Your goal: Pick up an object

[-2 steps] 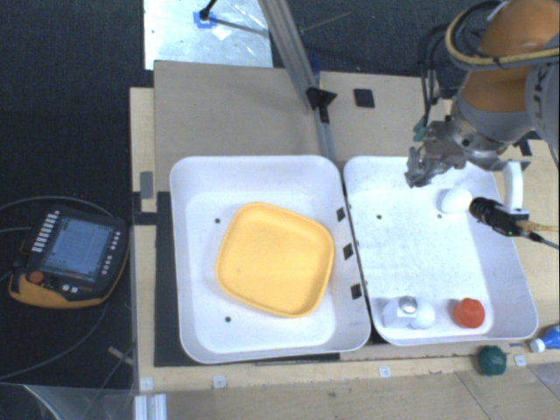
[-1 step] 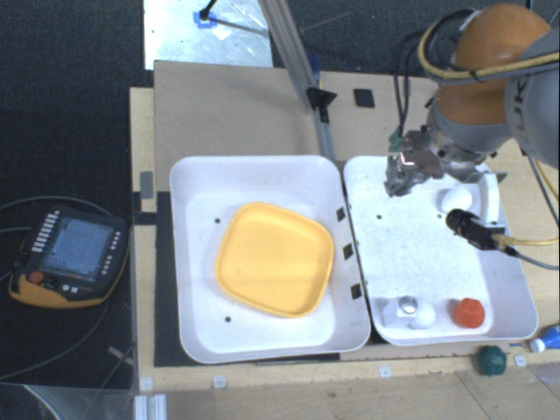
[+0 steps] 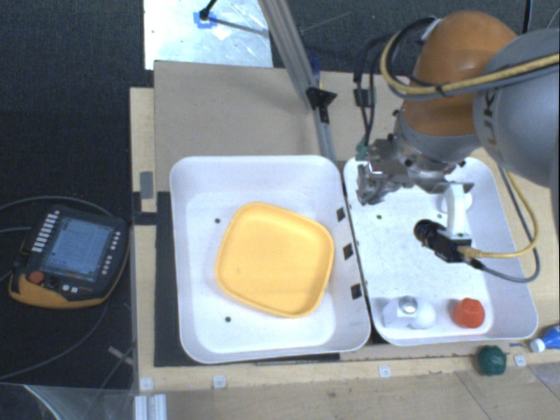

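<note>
Claw (image 3: 371, 185) low over far-left corner of right bin (image 3: 516, 261), open or closed: cannot tell. Yellow plate (image 3: 274, 258) in left bin (image 3: 197, 234). Small orange thing (image 3: 470, 312), white ball (image 3: 423, 316) along right bin's near edge.

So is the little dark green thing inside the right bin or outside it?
Outside. The dark green thing lies on the bench, just past the near rim of the right bin.

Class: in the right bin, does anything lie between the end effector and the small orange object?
Nothing visible does. The end effector is at the far left corner of the right bin; bare floor runs to the orange object. A white object sits beside that, off the path.
</note>
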`<state>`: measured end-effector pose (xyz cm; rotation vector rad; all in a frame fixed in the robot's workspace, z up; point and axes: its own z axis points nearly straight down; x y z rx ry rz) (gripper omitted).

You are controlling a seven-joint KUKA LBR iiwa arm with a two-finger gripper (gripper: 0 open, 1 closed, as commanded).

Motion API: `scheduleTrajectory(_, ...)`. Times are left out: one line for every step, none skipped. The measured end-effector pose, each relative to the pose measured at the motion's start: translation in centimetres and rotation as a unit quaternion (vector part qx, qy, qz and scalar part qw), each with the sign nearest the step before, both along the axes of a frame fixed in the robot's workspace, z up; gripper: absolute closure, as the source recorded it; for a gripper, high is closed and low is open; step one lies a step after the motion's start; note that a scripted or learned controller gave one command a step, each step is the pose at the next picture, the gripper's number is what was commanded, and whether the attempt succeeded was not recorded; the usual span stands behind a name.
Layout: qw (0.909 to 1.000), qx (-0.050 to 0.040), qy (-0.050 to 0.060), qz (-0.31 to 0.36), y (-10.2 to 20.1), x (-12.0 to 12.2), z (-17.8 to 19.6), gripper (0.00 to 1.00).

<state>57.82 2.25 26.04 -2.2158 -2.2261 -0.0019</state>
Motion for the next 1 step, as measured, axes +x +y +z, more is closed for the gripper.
scheduleTrajectory(1.0000,0.0000,0.000,0.000,5.22,-1.78,-0.45,1.00)
